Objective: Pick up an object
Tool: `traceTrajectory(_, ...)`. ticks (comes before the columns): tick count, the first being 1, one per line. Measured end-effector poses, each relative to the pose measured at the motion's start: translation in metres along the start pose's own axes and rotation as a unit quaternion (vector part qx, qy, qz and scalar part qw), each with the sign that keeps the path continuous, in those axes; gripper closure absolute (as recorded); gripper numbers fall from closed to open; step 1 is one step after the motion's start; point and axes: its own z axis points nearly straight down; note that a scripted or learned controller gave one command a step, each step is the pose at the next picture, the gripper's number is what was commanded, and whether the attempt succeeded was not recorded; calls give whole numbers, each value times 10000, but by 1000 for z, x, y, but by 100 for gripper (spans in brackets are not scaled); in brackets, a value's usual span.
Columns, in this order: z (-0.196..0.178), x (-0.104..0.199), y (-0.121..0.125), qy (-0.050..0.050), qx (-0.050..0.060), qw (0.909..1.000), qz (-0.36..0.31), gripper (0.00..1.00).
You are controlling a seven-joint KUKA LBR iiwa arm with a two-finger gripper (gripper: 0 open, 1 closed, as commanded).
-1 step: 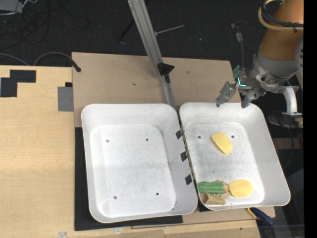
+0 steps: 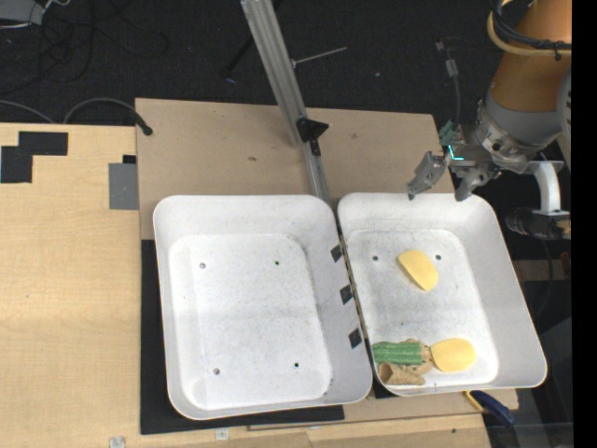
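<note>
Near the front wall of the right bin: green toy, tan piece, yellow disc, touching. Mid-bin, yellow oval, apart. Above the far rim, gripper, fingers spread, nothing between. Left bin alongside. Brown board, pale wood bench, slanted aluminium rail, dark floor with cables.

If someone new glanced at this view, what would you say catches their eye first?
Probably the arm with its orange band at the upper right, its gripper open over the far edge of the right bin. Next, the yellow pieces in that bin: one near the middle, another at the near edge beside a green item. A slanted metal rail rises behind the bins.
</note>
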Motion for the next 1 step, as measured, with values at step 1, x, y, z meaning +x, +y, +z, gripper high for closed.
traceTrajectory(1,45,5,-3,3,22,10000,10,0)
